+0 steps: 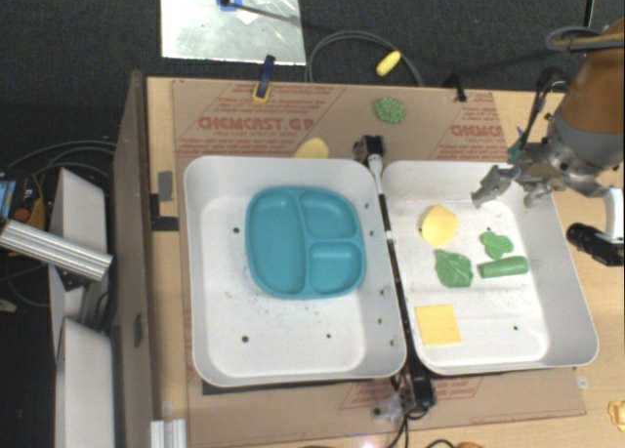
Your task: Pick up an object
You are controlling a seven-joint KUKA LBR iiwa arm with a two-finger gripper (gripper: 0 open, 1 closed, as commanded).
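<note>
The right bin [547, 339] holds several toy foods. A pale yellow round piece [438, 225] lies near its left wall. A leafy green piece [453, 268], a small green piece [496, 243] and a green stick-shaped piece [503, 266] sit in the middle. A flat yellow square [438, 324] lies toward the front. My gripper [508, 192] hovers over the bin's back right part, up and to the right of the yellow round piece. Its fingers [485, 192] are spread open with nothing between them.
The left bin [215, 339] holds a blue divided plate [305, 242]. Behind the bins, on the cardboard, lie a green piece [390, 109] and a yellow piece [312, 149]. A black clamp [370, 150] sits at the divider between the bins. Cables run along the back.
</note>
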